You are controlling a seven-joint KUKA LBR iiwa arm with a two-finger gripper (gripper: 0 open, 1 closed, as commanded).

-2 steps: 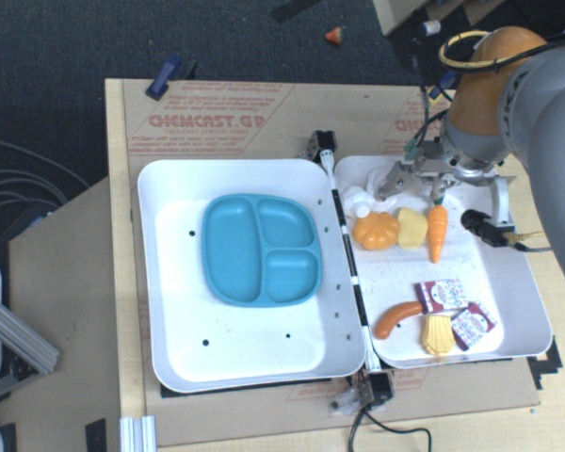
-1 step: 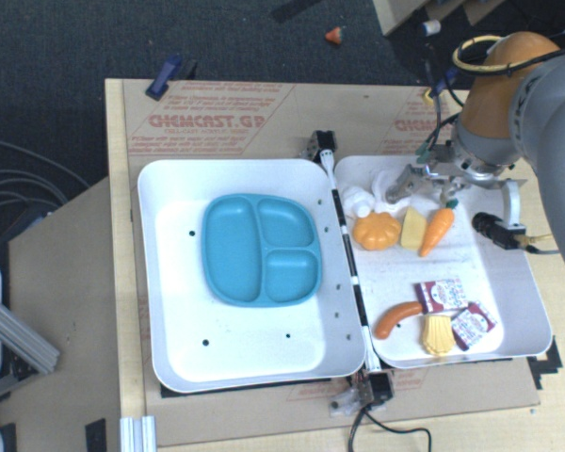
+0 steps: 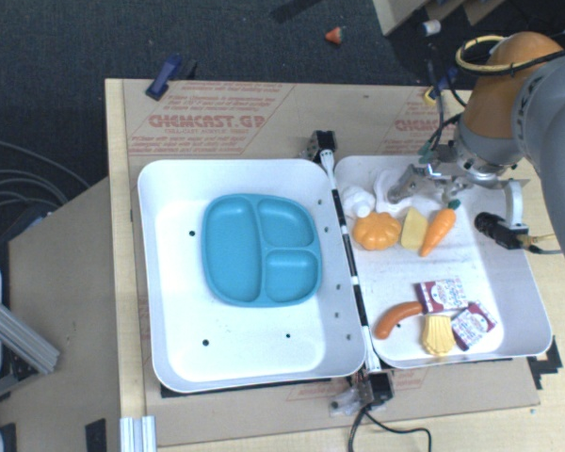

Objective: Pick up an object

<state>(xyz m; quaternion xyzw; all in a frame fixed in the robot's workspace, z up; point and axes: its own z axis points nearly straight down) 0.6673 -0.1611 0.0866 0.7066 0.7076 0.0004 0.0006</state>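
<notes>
The claw (image 3: 431,179), its spread impossible to tell, hangs at the right bin's (image 3: 537,299) far edge, just above the carrot (image 3: 438,230), which slants toward it.

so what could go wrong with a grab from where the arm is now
1. The pumpkin, cheese wedge and carrot lie packed together just below the gripper, so closing could catch two items or knock one aside.
2. The white piece sits against the right bin's wall, leaving little room beside it.
</notes>
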